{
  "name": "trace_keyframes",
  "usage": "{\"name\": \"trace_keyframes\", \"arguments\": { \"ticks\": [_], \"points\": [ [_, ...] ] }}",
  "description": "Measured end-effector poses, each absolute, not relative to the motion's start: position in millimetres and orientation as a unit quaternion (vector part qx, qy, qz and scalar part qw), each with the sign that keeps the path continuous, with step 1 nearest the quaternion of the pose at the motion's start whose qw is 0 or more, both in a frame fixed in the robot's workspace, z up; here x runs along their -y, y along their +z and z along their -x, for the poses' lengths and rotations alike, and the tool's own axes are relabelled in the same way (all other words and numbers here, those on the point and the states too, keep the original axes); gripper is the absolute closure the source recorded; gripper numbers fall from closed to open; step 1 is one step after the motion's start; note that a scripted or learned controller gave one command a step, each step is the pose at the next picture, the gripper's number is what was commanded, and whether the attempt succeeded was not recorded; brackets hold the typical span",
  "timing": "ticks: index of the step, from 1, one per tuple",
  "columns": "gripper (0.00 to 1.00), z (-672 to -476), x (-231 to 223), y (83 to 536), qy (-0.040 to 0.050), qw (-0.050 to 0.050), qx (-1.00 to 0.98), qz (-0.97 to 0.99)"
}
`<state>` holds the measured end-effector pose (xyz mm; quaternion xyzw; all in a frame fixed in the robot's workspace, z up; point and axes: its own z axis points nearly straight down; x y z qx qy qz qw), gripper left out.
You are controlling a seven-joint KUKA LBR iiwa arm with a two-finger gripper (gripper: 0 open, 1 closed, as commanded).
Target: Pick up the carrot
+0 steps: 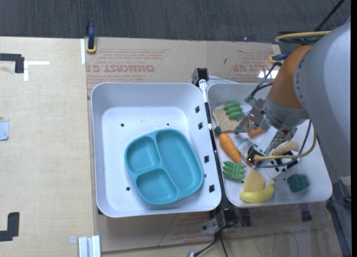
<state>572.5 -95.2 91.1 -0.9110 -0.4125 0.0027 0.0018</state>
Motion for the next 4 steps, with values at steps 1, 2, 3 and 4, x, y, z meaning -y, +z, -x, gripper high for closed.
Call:
{"name": "trace_keyframes", "arguments": {
  "ticks": [1,2,3,4],
  "points": [
    [1.0,-572.8,95.9,99.8,0.0043,0.002,0.415,0.91],
    [0.0,-572.7,95.9,99.8,0.0045,0.002,0.414,0.91],
    [1.0,-573.3,96.6,108.4,0.0055,0.003,0.416,0.909],
    [1.0,-534.6,3.6,190.9,0.0021,0.001,0.222,0.975]
  ]
}}
